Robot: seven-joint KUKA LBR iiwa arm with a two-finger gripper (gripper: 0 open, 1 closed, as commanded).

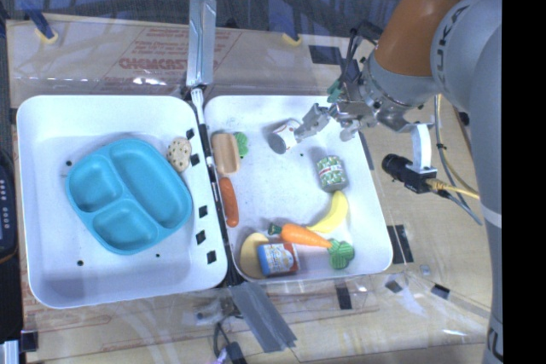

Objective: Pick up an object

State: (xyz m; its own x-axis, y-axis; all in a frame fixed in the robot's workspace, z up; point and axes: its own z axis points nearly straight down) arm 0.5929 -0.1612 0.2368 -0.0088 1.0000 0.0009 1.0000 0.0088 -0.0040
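Item: my fingers, over the right bin's upper middle; whether spread or closed, cannot tell. Nearest object: grey cup, touching or just left of the tips. Green can lies below-right.

A light blue plastic divided tray lies in the white left bin, with a beige cookie speckled in brown at its edge. In the white right bin are a tan hot-dog bun, a reddish-orange sausage, a yellow banana, an orange carrot with green top, a green-and-white patterned can and a small jar with blue label. The grey arm bears an orange band.
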